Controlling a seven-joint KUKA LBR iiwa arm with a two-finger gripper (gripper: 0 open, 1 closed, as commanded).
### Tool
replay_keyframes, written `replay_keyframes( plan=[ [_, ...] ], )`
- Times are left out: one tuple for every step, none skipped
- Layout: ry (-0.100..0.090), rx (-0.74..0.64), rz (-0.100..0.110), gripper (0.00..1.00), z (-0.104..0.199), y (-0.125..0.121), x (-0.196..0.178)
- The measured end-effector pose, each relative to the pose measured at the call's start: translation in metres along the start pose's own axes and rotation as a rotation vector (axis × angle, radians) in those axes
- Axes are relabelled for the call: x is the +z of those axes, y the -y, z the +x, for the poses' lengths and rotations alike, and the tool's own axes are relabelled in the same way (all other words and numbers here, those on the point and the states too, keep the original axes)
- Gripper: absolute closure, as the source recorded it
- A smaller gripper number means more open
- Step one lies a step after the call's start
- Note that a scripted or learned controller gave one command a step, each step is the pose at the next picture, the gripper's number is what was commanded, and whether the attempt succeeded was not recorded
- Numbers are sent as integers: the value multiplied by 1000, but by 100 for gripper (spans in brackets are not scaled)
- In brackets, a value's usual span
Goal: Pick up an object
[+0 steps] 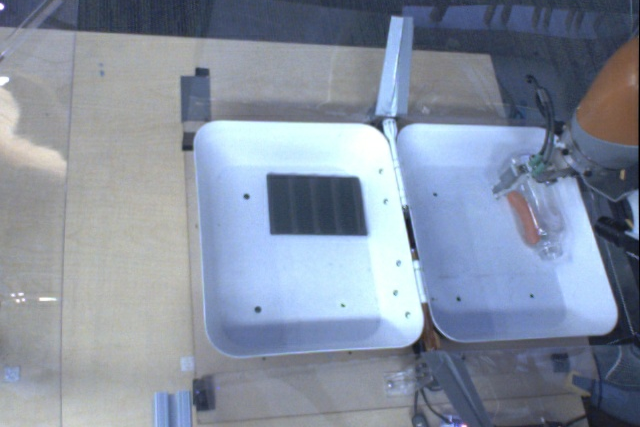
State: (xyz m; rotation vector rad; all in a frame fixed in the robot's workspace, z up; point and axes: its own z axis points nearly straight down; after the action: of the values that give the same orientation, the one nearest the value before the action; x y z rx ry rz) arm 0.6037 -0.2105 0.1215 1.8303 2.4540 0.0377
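A small orange-red elongated object (521, 216) lies in the right white bin (480, 295), toward its right side. My gripper (538, 213) hangs low over that spot, its translucent end right against the object and partly overlapping it. The grey arm with its orange band (612, 100) comes in from the right edge above the bin. Whether the object is held cannot be made out.
The left white bin (230, 295) has a dark grey ribbed rectangular pad (316, 205) on its floor. A metal divider post (394, 65) stands behind the seam between the bins. Cables and brackets (450, 390) sit along the bench's front edge.
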Motion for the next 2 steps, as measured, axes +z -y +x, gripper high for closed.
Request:
replay_keyframes(
  plan=[
    [1, -16, 0, 0, -1, -1, 0],
    [1, -61, 1, 0, -5, -9, 1]
  ],
)
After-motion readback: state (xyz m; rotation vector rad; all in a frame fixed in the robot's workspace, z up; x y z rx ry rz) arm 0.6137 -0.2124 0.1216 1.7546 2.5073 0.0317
